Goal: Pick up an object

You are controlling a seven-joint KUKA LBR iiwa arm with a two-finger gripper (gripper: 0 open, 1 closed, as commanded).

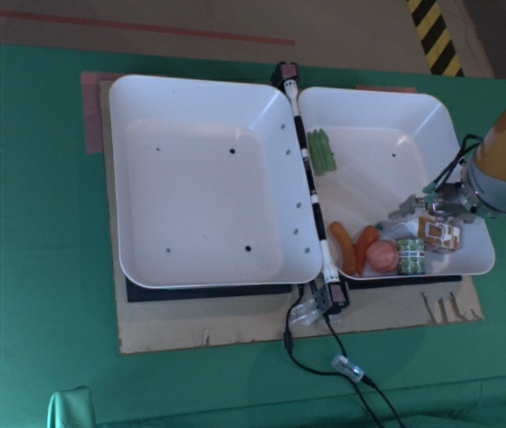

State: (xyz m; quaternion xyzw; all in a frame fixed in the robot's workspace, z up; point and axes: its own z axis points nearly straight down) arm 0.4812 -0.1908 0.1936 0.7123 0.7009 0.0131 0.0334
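Broadly, the green bench [48, 239] carries two white bins: the left bin [199, 181] and the right bin [387, 123]. Most pickable things crowd the right bin's 5 to 6 o'clock corner. Over that corner hangs the hand [433, 205]; how far open it is, I cannot tell. A brown-and-white carton [438, 235] lies just at the hand's 6 o'clock, nearest. Farther toward 8 o'clock sit a green packet [411, 256], a pink ball [382, 255] and two orange carrots [353, 248], their long axes running roughly 12 to 6.

Green bench cloth [48, 239]; grey floor [191, 3] with yellow-black hazard stripe [431, 20]
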